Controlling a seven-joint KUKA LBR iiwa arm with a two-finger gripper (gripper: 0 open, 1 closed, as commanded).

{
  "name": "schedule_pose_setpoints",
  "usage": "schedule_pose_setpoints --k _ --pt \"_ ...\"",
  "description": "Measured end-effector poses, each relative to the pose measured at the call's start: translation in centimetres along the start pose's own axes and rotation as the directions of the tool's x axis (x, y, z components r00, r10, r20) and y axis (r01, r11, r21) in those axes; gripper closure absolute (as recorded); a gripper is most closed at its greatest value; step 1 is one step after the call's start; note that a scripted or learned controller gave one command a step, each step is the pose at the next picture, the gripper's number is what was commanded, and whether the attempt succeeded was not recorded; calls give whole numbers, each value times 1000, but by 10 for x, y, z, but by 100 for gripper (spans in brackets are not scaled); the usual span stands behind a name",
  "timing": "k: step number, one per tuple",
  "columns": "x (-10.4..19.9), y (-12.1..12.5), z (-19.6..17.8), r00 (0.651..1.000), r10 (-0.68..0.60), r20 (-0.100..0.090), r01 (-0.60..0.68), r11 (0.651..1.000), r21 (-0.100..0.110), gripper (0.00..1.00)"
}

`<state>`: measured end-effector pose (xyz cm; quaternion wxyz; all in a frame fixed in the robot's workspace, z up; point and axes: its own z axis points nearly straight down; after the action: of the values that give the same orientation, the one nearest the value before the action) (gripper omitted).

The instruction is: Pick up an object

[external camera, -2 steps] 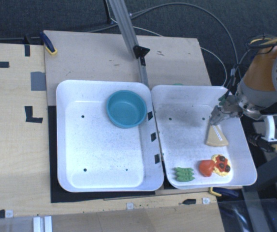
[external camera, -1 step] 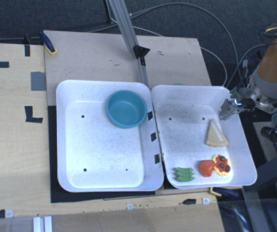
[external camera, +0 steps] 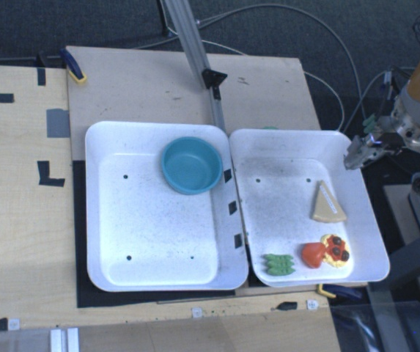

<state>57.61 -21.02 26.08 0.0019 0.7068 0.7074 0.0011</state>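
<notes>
Arm: grey metal with an orange band above the wrist
Pincer (external camera: 356,155): grey, boxy, blurred
Cables: thin dark wires looped beside the wrist

A single fixed camera looks down on the bench (external camera: 268,72) from above at a slant, far enough back to take in both white bins whole. The left bin (external camera: 114,218) and the right bin (external camera: 283,196) sit side by side across the middle of the picture. The arm's gripper (external camera: 360,152) comes in at the right edge, over the right bin's upper right corner.
</notes>
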Motion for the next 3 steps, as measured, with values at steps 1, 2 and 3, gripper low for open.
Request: schedule_pose_setpoints --k 1,2,3 --pt "61 12 3 1000 -4 -2 4 1000 5 100" --pt "111 8 3 1000 -4 -2 4 1000 5 100" --pt "172 17 2 1000 -5 -2 5 1000 5 100"
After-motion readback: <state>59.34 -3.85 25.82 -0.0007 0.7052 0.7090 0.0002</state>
